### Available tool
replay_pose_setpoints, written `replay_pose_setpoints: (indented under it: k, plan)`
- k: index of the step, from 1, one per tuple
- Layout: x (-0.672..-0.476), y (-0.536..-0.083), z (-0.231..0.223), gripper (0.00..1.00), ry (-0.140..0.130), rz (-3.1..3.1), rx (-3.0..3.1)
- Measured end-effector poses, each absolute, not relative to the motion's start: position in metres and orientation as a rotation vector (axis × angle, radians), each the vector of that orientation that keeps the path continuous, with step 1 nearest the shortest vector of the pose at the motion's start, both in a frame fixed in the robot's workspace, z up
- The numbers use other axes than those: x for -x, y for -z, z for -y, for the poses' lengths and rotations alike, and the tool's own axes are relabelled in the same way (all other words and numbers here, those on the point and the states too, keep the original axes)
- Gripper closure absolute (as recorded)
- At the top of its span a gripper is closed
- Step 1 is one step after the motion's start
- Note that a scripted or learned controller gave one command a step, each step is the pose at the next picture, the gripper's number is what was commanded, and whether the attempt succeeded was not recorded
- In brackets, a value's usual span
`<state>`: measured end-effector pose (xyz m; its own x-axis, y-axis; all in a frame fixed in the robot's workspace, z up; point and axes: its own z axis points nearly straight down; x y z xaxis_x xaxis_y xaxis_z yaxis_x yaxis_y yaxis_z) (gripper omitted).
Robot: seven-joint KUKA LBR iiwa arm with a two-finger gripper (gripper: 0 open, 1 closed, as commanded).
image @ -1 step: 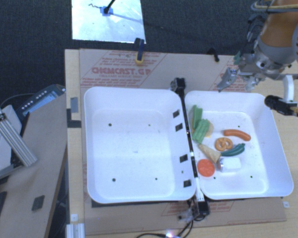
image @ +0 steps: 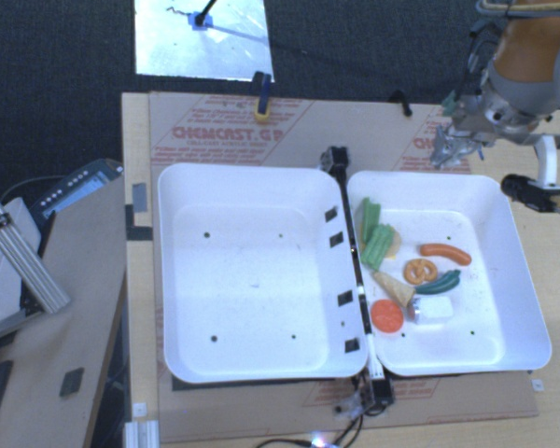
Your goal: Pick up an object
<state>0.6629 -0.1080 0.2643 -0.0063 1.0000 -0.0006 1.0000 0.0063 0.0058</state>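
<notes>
Toys are lying clustered in the right bin (image: 518, 250): a pretzel (image: 419, 271), sausage (image: 445, 253) and orange disc (image: 386, 316). I am seeing the tool (image: 448, 149) hovering above that bin's far rim, carrying nothing; whether it is parted I cannot tell.

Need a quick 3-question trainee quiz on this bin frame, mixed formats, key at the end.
1. True or false: the gripper is down among the toys in the right bin.
2. Multiple choice: which toy lies nearest the divider between the bins? A) orange sausage B) green pieces C) pretzel
3. Fill in: the red disc lies in the ___ bin.

Key: 1 false, it is above the bin's far rim; 2 B; 3 right.
</notes>
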Motion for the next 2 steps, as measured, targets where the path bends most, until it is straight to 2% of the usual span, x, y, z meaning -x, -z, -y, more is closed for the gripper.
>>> replay_pose_setpoints:
  k: [1,2]
  plan:
    - [-0.621,-0.530,0.030,1.00,-0.024,-2.223,-2.199]
    - [-0.623,-0.350,-0.073,1.00,0.012,-2.245,-2.214]
